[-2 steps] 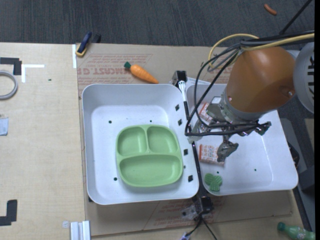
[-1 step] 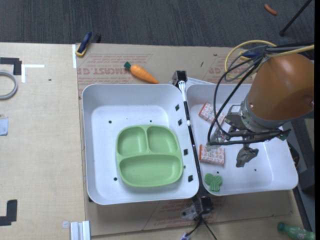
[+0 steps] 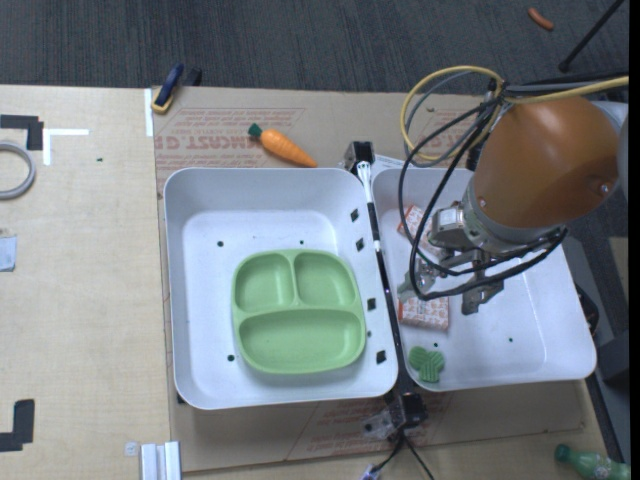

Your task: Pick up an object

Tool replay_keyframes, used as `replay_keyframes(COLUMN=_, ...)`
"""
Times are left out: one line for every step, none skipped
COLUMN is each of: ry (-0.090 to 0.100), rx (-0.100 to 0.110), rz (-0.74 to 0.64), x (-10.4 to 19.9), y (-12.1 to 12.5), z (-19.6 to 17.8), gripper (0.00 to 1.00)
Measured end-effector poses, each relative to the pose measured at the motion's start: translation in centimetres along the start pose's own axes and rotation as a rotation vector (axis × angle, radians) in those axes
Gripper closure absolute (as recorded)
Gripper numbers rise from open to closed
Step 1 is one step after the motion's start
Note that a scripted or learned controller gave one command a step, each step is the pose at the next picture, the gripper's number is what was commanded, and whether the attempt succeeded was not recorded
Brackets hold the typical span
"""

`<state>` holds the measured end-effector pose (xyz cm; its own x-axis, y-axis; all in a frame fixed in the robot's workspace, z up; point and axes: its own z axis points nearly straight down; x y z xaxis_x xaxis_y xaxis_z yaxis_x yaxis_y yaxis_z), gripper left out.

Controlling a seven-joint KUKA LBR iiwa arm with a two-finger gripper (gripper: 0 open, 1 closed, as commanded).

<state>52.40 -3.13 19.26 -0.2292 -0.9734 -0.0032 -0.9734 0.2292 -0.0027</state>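
Reaching in from the right, the grey arm with its orange band (image 3: 545, 163) hangs over the right-hand shallow white bin (image 3: 545, 343). Its end effector (image 3: 450, 288) sits low beside a small red-and-white patterned box (image 3: 424, 312); whether it is wide or narrow cannot be told. A ridged green object (image 3: 429, 365) lies nearby. The left-hand white bin (image 3: 200, 228) holds a green three-compartment plastic plate (image 3: 298, 311). An orange toy carrot (image 3: 283, 145) rests on the counter.

the grey arm with its orange band (image 3: 545, 158) reaches down, pincer (image 3: 450, 293) low.
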Motion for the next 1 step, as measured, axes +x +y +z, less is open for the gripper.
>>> replay_keyframes(ry=0.001, rx=-0.002, rz=-0.006, x=7.80, y=0.51, z=5.49, gripper=0.00)
